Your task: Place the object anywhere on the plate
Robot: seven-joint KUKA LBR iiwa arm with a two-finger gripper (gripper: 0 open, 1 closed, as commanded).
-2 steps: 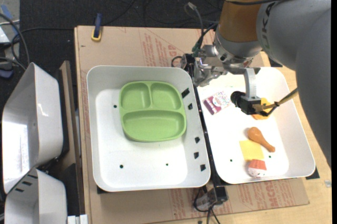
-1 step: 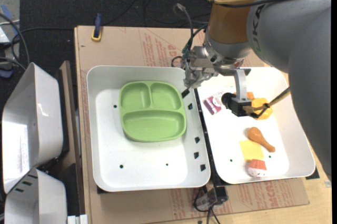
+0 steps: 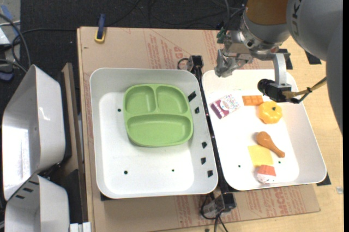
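Observation:
A green divided plate [image 3: 158, 115] lies in the left white bin [image 3: 109, 171]. The right white bin [image 3: 305, 171] holds several small items: a purple and white packet [image 3: 225, 106], an orange cracker [image 3: 252, 100], a yellow pepper [image 3: 270, 113], a brown drumstick [image 3: 270, 143], a yellow block [image 3: 260, 155] and a red and white cake slice [image 3: 266, 173]. My gripper [image 3: 222, 69] hangs over the far left corner of the right bin, just beyond the packet and apart from it. Nothing shows in its grasp.
Black clips [image 3: 202, 143] line the seam between the two bins. A black fitting [image 3: 271, 89] juts from the arm above the cracker. Spare white bins [image 3: 30, 127] stand off the bench at the left. Cables lie behind the bench.

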